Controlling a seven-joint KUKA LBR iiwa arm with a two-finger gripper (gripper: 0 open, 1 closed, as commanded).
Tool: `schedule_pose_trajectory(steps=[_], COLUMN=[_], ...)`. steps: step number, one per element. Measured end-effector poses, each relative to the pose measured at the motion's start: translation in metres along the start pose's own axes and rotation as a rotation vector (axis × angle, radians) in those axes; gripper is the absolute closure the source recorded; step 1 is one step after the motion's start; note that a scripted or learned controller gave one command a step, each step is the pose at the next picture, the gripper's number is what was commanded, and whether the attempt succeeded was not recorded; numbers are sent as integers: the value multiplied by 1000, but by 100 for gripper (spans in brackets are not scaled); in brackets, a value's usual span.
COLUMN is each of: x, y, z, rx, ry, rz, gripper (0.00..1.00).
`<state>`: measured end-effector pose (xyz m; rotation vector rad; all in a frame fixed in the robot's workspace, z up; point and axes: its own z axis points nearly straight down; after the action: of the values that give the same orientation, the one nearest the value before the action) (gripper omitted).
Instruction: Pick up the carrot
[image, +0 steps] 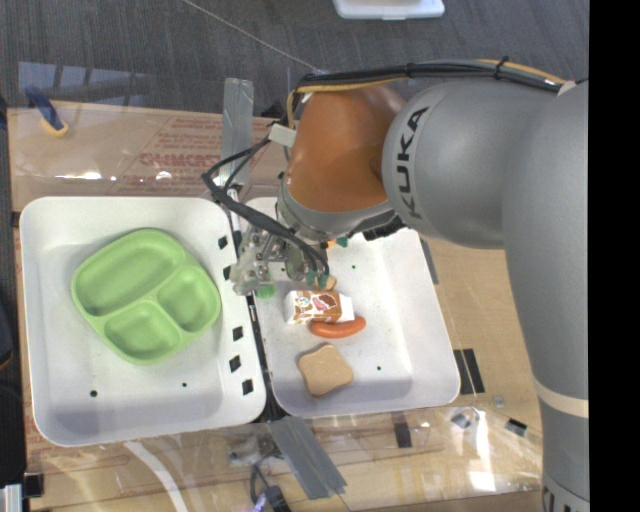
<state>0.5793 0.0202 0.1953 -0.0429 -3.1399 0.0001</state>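
bare bin floor (400, 300) right of the sausage (336, 326)

2 white bins (60, 400), 1 green plate (145, 294), 1 toast (325, 371), 1 sausage (337, 327), 1 packet (312, 303).

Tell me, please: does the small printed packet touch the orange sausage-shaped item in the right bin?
Touching. In the camera view the packet lies directly against the upper edge of the orange item, with no white bin floor visible between them.

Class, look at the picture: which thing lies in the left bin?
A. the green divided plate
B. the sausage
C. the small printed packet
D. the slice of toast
A: the green plate lies in the left bin, while the toast, sausage and packet lie in the right bin.
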Motion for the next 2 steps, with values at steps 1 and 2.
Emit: schedule_pose_trajectory(steps=[1,2], x=[34,20], y=[84,150], z=[56,26], rx=[-2,-1], ry=[2,-4], rz=[40,-143], gripper=[100,100])
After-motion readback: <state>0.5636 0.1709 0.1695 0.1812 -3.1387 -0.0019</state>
